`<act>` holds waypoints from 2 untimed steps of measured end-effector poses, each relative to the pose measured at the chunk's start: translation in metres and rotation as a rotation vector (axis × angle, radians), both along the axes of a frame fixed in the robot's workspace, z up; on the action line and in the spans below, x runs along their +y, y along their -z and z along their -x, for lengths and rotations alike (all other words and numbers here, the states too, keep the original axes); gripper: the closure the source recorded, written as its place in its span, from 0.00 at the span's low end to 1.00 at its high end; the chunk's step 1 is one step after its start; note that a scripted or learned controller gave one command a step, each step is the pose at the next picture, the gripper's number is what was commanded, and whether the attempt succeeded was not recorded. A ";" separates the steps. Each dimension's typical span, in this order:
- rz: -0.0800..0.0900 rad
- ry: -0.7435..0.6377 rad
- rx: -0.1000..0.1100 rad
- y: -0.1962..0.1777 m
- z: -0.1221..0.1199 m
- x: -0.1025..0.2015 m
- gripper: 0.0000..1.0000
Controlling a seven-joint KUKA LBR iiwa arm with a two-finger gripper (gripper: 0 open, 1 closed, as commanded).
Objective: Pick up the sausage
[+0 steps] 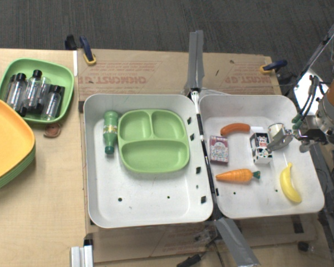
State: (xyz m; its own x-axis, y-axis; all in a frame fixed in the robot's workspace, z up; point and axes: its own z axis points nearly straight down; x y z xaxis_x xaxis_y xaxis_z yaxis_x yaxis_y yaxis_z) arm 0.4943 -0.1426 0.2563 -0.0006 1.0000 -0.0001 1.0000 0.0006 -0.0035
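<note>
— What lies straight on the bench [39,204]?

— Take the left white bin [100,204] as the mark. The right white bin [267,204] touches its right side. Cardboard [133,74] shows behind it. Well to its left, a green tray of dark bottles [36,90], with stacked orange plates [5,146] in front of that tray.

Two bins sit side by side on the bench: the left bin [100,204] holds a divided plate [153,140] with a bottle [110,131] lying just left of it. In the right bin [234,204], the sausage [235,129] lies toward the back, a card box [219,149] left of centre, a carrot [236,176] in front of them, and a banana [290,183] at front right. The gripper [275,141] hangs near a small box [260,148] between sausage and banana.
</note>
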 end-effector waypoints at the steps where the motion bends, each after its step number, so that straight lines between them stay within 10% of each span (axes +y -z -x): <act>1: 0.000 0.361 -0.001 0.145 0.004 -0.001 0.00; 2: 0.000 0.367 0.002 0.137 0.005 -0.001 1.00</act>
State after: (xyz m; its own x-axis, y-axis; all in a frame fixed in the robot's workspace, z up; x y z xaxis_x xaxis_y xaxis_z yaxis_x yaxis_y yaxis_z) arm 0.4895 -0.1441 0.1195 0.3580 0.9337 -0.0008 0.9337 -0.3580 -0.0057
